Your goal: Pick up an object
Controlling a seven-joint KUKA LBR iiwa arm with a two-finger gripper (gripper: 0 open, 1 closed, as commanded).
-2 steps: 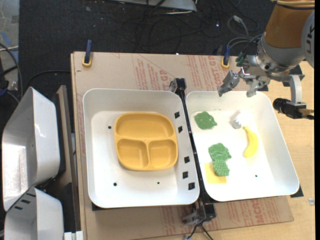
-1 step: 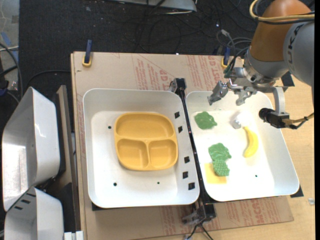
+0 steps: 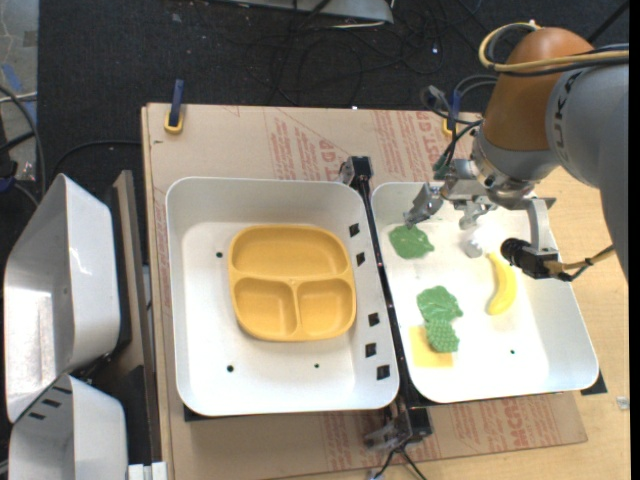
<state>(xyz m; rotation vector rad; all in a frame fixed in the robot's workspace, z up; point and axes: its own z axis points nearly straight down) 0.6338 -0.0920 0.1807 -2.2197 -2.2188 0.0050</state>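
We saw the gripper point(image 3: 447, 204) hanging low over the far left part of the right bin point(image 3: 560, 368). Its two fingers stood apart, one by the bin's left wall and one further right, and nothing lay between them. Just below the left finger lay a flat green piece point(image 3: 410, 241), near the fingertip, though we could not tell whether they touched. A banana point(image 3: 501, 286) lay to the right of it, near the gripper's right finger but apart from it. Nearer the front of the bin sat a green broccoli-like toy point(image 3: 439, 315), resting partly on a flat yellow piece point(image 3: 432, 353).

The arm point(image 3: 560, 88) reached in from the right, grey with an orange band above the wrist, bent down toward the bin. Cables point(image 3: 560, 265) ran along it and out over the banana's side of the bin.

The left bin point(image 3: 200, 218) held a yellow tray point(image 3: 292, 280) with three compartments, lying flat near its middle. Both bins sat side by side on the bench point(image 3: 260, 133), touching along a dark divider.
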